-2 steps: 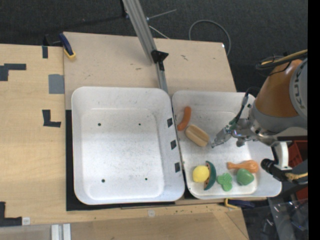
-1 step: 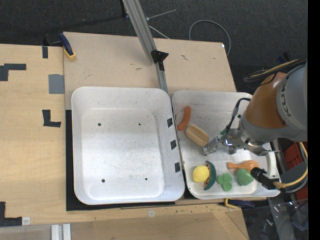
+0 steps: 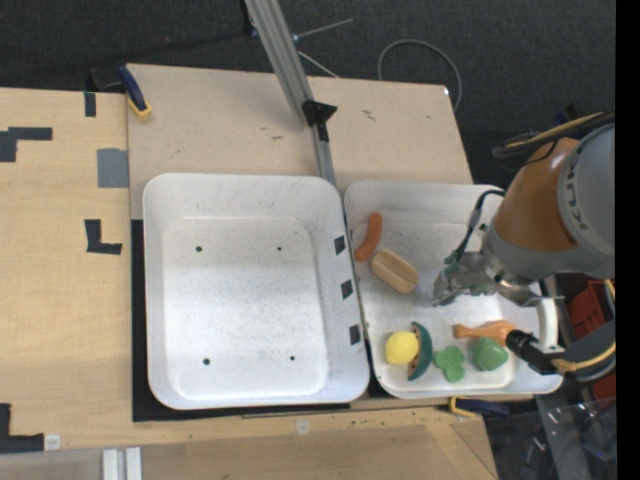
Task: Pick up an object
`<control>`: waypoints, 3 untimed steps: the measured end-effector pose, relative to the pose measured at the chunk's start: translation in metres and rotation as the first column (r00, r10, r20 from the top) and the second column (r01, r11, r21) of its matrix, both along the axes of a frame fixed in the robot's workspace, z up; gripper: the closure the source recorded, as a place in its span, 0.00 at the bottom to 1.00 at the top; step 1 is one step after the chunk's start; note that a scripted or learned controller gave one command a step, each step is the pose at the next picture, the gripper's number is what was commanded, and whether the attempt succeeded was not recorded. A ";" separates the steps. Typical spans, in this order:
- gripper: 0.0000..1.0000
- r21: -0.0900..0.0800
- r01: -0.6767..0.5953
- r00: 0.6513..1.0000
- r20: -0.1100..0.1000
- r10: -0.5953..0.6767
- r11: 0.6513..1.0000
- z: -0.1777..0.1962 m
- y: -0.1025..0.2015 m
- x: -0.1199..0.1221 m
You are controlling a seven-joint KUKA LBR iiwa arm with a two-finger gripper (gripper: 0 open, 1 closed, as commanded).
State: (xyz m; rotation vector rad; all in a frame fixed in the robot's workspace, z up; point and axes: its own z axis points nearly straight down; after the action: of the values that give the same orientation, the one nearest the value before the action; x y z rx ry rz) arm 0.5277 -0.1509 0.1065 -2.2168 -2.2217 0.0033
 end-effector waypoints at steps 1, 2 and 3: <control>1.00 -0.002 0.000 1.000 0.008 0.000 1.000 0.059 0.003 0.009; 1.00 -0.002 0.001 1.000 0.007 -0.001 1.000 0.102 0.004 0.007; 1.00 -0.002 0.000 1.000 0.009 0.000 1.000 0.155 0.004 0.008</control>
State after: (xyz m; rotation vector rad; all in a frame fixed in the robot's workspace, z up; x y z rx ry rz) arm 0.5358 -0.1474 0.2616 -2.2227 -2.2268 -0.0035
